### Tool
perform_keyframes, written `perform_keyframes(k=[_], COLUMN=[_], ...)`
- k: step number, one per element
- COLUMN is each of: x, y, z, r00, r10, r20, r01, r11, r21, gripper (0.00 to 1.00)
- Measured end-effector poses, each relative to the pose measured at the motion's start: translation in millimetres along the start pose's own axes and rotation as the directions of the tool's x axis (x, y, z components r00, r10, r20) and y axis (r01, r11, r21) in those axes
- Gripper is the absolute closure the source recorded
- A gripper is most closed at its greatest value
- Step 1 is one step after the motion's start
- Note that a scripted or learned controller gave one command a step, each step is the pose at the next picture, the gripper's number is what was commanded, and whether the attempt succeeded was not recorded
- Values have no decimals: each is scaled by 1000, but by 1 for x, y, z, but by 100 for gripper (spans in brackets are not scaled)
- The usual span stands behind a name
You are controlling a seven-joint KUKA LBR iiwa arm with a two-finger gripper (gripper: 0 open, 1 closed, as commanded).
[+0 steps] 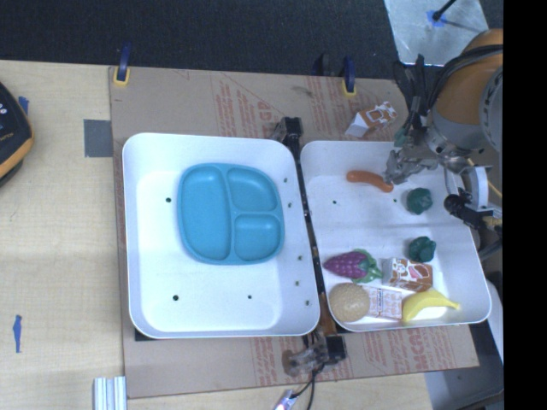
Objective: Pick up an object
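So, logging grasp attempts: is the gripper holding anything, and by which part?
Cannot be told: the gripper sits at the orange sausage's right end, no grip visible.

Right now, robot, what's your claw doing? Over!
Claw low in right bin, beside orange sausage. Nothing seen held. Two dark green toys close by; grapes, banana at the near end.

Orange sausage (369, 180) flat in right bin (342, 220)
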State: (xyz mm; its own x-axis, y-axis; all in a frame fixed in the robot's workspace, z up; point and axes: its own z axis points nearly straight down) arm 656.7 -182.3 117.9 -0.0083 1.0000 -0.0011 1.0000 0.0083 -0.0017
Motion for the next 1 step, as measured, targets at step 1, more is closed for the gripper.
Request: perform_keyframes(k=[1], x=[13], y=[0], z=[-102], r00=[1000], r10=[4], r20=[-1], r01=[-4], r11=[1000], r21=[-3], gripper=[100])
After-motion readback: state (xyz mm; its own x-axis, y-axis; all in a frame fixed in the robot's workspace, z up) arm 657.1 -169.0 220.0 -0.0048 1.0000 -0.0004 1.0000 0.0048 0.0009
